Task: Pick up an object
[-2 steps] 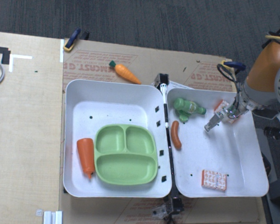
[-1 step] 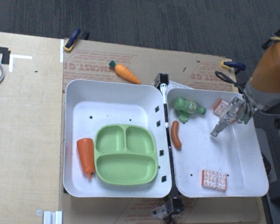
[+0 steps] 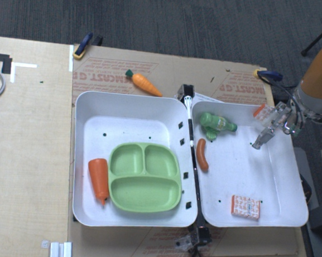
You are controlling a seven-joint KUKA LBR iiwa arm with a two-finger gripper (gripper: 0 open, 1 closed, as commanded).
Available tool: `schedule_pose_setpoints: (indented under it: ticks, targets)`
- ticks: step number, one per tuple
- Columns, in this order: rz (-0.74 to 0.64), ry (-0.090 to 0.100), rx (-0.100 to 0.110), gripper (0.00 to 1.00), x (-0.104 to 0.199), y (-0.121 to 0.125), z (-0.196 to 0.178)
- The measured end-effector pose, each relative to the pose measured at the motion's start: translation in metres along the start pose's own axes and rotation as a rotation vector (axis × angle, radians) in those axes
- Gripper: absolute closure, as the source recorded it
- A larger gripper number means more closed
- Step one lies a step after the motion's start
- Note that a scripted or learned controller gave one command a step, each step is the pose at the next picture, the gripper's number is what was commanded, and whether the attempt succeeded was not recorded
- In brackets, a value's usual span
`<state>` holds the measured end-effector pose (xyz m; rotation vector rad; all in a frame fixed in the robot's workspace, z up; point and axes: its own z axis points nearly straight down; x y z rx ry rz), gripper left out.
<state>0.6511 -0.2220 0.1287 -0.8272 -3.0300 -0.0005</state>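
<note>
The right bin [image 3: 282, 180] holds a green toy bottle [image 3: 217, 123] lying at its back left, a brown sausage [image 3: 203, 155] by its left wall and a small orange-and-white box [image 3: 246, 207] near its front edge. My gripper [image 3: 263, 137] hangs over the back right part of this bin, tilted down to the left, to the right of the bottle and apart from it. A small orange piece [image 3: 259, 111] shows just behind the gripper. I see nothing held in the gripper.
The left bin [image 3: 89, 119] carries a green divided plate [image 3: 145, 177] and an orange carrot-like piece [image 3: 98, 178] beside it. A toy carrot [image 3: 143, 83] lies on the cardboard behind the bins. Clamps sit at the cardboard's back corners.
</note>
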Motion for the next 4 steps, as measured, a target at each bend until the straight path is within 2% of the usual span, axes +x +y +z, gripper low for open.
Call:
schedule_pose_setpoints:
  ticks: [1,2,3,4]
  targets:
    - [-0.034,-0.002,-0.001,0.00,0.091,0.071,0.036]
    - [0.245,0.018,0.017,0.00,0.063,0.097,0.038]
    - [0.360,-0.001,0.000,0.00,0.117,0.074,0.036]
    - [0.385,0.001,0.003,0.00,0.069,0.099,0.037]
